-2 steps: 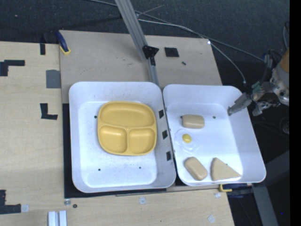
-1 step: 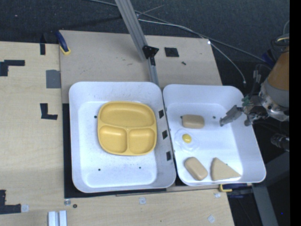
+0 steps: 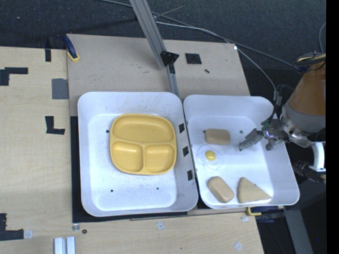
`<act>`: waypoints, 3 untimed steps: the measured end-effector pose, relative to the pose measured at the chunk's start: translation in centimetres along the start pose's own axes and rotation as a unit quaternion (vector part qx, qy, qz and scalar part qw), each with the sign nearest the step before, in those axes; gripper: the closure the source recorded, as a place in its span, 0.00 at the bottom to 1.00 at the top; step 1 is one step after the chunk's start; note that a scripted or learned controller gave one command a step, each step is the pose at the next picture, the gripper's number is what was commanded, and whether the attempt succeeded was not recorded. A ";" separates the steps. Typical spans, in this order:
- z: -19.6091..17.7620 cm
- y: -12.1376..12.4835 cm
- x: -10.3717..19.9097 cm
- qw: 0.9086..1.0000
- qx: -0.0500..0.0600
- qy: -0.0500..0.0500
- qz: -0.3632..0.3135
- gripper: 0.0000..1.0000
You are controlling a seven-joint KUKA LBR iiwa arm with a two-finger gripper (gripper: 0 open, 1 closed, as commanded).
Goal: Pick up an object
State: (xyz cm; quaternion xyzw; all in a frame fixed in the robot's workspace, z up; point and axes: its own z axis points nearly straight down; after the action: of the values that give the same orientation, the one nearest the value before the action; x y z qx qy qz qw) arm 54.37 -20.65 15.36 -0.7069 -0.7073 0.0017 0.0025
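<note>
The right bin (image 3: pixel 275 168) holds a tan block (image 3: pixel 217 136) near its middle, a small fried egg toy with a yellow yolk (image 3: pixel 211 155) below it, a tan bread roll (image 3: pixel 220 189) at the front and a tan wedge (image 3: pixel 252 191) beside the roll. My gripper (image 3: pixel 258 140) hangs over the bin's right side, pointing left toward the tan block, with nothing visibly between its fingers. One finger (image 3: pixel 249 141) stretches out to the left.
The left bin (image 3: pixel 90 142) carries a yellow divided plate (image 3: pixel 143 143). A metal pole (image 3: pixel 151 25) slants down to the gap between the bins. Cables run across the dark floor behind the bench.
</note>
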 end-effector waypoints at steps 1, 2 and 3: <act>6.3 0.0 -0.4 1.000 -0.001 0.000 0.000 0.00; 5.1 0.1 -0.3 1.000 -0.001 0.000 0.000 1.00; 0.7 0.5 0.2 1.000 -0.004 -0.001 0.000 1.00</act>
State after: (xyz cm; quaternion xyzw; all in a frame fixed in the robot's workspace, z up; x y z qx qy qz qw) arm 54.83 -20.44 14.67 -0.7065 -0.7077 -0.0003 -0.0009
